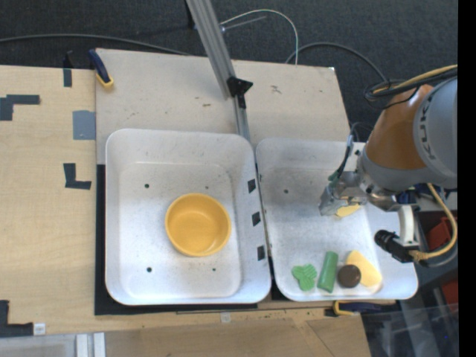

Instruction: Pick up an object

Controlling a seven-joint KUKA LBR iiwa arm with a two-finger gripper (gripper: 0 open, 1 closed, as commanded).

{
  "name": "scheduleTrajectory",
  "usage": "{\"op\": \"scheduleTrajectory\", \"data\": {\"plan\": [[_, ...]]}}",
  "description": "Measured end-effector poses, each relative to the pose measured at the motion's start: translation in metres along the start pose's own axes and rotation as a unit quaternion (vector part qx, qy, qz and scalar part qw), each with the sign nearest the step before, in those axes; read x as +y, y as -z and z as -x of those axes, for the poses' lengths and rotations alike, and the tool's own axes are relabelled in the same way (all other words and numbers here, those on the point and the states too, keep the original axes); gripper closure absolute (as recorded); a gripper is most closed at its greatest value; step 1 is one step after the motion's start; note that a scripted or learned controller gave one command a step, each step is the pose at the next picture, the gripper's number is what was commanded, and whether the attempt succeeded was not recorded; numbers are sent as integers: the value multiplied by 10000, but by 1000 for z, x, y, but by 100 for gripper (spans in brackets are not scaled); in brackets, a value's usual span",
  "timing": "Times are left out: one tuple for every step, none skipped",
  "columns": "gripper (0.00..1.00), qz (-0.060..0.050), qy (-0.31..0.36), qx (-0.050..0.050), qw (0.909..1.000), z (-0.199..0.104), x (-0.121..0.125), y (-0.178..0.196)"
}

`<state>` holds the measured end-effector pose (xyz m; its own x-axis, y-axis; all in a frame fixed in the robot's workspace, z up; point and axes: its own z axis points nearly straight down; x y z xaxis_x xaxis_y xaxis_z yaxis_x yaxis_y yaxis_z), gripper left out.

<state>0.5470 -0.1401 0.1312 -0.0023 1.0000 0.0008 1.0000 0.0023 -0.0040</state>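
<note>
Two shallow white bins sit side by side on the bench, and the right bin (pixel 297 199) serves as the landmark for everything else. Over that bin's right side, about halfway along its length, the gripper (pixel 336 201) hangs from the grey and orange arm (pixel 401 143). A small pale yellow object (pixel 347 211) lies just under and beside the fingertips, touching or nearly touching them; whether it is actually pinched between them cannot be told, nor whether the fingers are spread or closed. Along the right bin's near edge rest a green leafy piece (pixel 303 276), a green stick (pixel 328 271), a brown round piece (pixel 349 275) and a yellow lump (pixel 364 268), close together. Left of the right bin, the left bin (pixel 134 162) holds a yellow bowl (pixel 197 224).
</note>
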Motion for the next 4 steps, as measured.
{"op": "scheduleTrajectory", "data": {"plan": [[100, 44, -5, -11, 10000, 2, 2, 63], [100, 51, -2, -13, 10000, 0, 2, 126], [100, 29, -5, -6, 10000, 0, 3, 152], [100, 5, 19, 4, 10000, -55, -2, 131]]}}
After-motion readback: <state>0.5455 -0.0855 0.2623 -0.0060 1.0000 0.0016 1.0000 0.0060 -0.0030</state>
